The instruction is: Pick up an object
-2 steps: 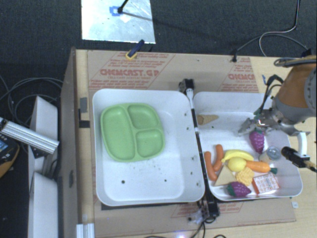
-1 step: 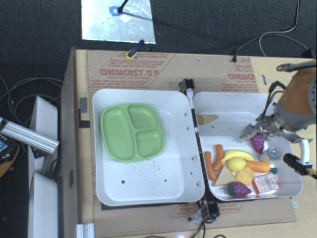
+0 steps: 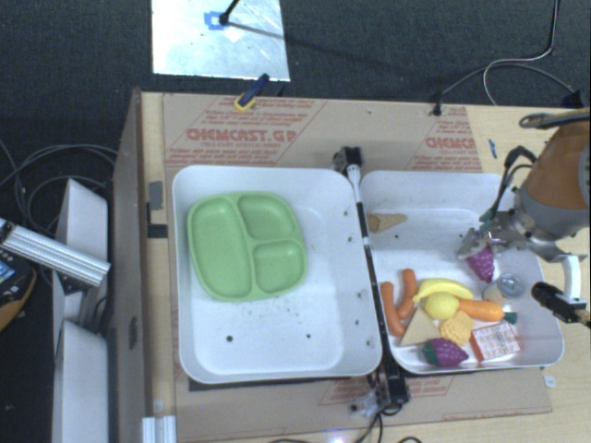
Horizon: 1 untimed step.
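I have the pincer (image 3: 480, 244) low in the right bin (image 3: 434, 206), just above a small purple toy (image 3: 481, 265); whether it is spread or pinching I cannot tell from this slant; the purple piece sits at its tip, apart from the banana (image 3: 443, 290), carrots (image 3: 480, 309) and grapes (image 3: 445, 352) heaped nearer the front; I judge this the grasp step; next I need a firm close, then a straight lift; the green plate (image 3: 247, 245) lies in the left bin (image 3: 212, 349).

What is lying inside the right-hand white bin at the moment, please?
The right bin holds toy food: banana, carrot, two sausages, purple grapes, cracker. The arm covers part of its right side.
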Motion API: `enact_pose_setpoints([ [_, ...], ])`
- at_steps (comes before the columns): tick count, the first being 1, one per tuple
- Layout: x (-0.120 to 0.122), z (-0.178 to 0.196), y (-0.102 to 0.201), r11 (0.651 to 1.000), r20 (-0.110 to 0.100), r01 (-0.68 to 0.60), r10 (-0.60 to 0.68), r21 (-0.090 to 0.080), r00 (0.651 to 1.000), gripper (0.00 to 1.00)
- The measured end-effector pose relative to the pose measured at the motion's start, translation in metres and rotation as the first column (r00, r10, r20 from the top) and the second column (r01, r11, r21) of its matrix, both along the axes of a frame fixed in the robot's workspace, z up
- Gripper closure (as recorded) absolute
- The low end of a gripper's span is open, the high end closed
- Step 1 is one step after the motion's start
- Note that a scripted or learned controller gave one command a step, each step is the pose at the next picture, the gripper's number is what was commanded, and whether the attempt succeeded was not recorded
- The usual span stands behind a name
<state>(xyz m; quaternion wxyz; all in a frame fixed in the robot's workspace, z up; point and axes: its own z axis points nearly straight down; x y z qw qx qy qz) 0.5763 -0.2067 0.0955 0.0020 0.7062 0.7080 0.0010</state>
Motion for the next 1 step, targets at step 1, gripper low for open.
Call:
enact_pose_setpoints([
  [1, 0.0672, 0.0643, 0.0842, 1.000, 0.002, -0.003, 0.003, 0.002, 1.000, 1.00],
])
